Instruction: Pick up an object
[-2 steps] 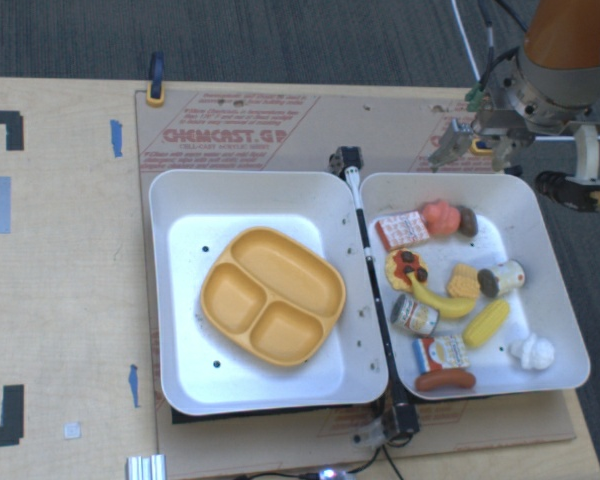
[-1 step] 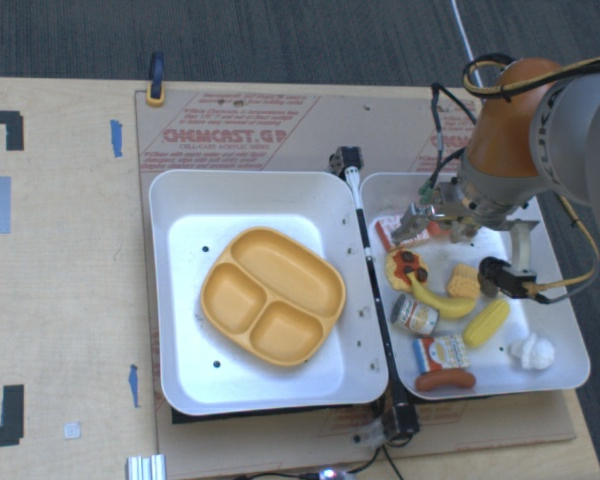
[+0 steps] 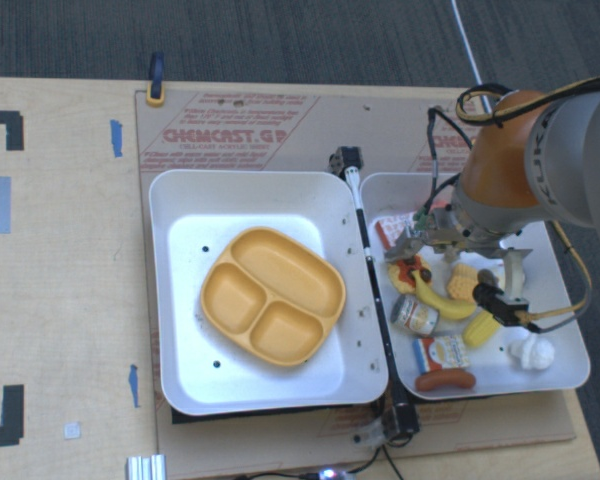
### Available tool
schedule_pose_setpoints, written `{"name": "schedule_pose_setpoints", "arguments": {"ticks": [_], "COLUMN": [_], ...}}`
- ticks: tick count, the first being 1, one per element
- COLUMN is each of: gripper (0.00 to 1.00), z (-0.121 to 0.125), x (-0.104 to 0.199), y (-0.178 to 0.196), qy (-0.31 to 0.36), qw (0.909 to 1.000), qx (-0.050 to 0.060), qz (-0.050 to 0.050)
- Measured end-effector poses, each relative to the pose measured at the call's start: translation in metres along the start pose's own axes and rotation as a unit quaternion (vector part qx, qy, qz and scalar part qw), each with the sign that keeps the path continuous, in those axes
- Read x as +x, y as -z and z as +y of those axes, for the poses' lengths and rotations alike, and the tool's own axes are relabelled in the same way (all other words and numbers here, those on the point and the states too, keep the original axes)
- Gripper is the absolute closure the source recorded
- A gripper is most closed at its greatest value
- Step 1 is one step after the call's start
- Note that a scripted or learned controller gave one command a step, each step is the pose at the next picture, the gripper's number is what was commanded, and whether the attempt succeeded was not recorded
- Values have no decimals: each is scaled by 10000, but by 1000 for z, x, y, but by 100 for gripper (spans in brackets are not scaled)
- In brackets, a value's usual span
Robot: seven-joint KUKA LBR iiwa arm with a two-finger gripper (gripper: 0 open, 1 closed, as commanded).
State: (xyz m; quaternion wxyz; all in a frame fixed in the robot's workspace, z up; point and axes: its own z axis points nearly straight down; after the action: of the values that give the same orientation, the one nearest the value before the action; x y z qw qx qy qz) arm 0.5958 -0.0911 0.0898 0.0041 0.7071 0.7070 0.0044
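- White plastic forms the two shallow bins, set side by side on a cardboard sheet laid over the wooden bench.
- The left bin is occupied by a yellow-orange divided plate with three compartments, lying flat near the middle.
- The right bin is filled with a cluster of small toy foods.
- A banana is seen near the bin's centre, with a small jar just beside it on the lower left.
- A corn cob lies just right of the banana, and a sausage rests near the bin's front edge.
- A white round object sits toward the bin's lower right corner.
- A red and white packet lies against the bin's left wall.
- The grey arm with its orange band is reached in over the right bin.
- The gripper is lowered over the pile just above the banana; whether its fingers are spread or pressed together cannot be told.
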Motion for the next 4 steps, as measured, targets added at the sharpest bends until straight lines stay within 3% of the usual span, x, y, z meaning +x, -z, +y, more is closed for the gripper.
{"name": "schedule_pose_setpoints", "arguments": {"ticks": [1, 2, 3, 4], "gripper": [100, 100, 0, 0], "z": [1, -66, -66, -116], "x": [1, -47, -46, -31], "y": [11, 105, 105, -3], "qy": [-1, -8, -1, -3], "qw": [10000, 10000, 10000, 10000], "qx": [-17, 47, 52, 46], "qz": [6, -9, -5, -2]}}
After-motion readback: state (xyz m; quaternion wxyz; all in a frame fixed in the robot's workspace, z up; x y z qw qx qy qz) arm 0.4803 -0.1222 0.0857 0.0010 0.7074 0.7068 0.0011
